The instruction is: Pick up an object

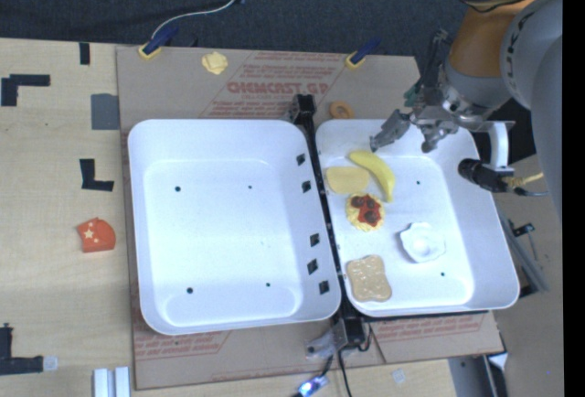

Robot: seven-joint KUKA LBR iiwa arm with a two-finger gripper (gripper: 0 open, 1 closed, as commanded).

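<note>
Gripper: grey two-finger gripper (409, 136) hangs over the far edge of the right-hand shallow white plastic bin (475, 281), fingers spread wide apart — nothing between them.
Arm: grey KUKA arm with orange band (484, 29) comes in from the upper right, wrist tilted toward the bin's middle.
Nearest candidate: curved yellow toy banana (377, 172), lying on the bin floor just below and to the left of the fingertips, apart from them.
Its neighbours: flat pale-yellow slice (344, 179) touches the banana's left side; round yellow piece with red topping (366, 211) sits just below the banana's lower end.
Others in bin: white crumpled cup-like piece (421, 242) toward the near right; tan toast-shaped slab (368, 278) at the near left corner.
Left bin: second shallow white bin (151, 148), nothing in it to grasp.
Outside the bins: red wedge-shaped toy (97, 235) on the bench at left, small yellow lump (215, 63) on the cardboard at back.
Step in hand (judged): approach, not yet a grasp.
How to do it well: centre the spread fingers across the banana's narrow width near its upper half, away from the slice and the topped piece — then descend straight.
Risk: a closing line along the banana's length would likely slip off or drag the slice with it.
Alternative: the white piece stands well apart from the rest, an easier clearance.
</note>
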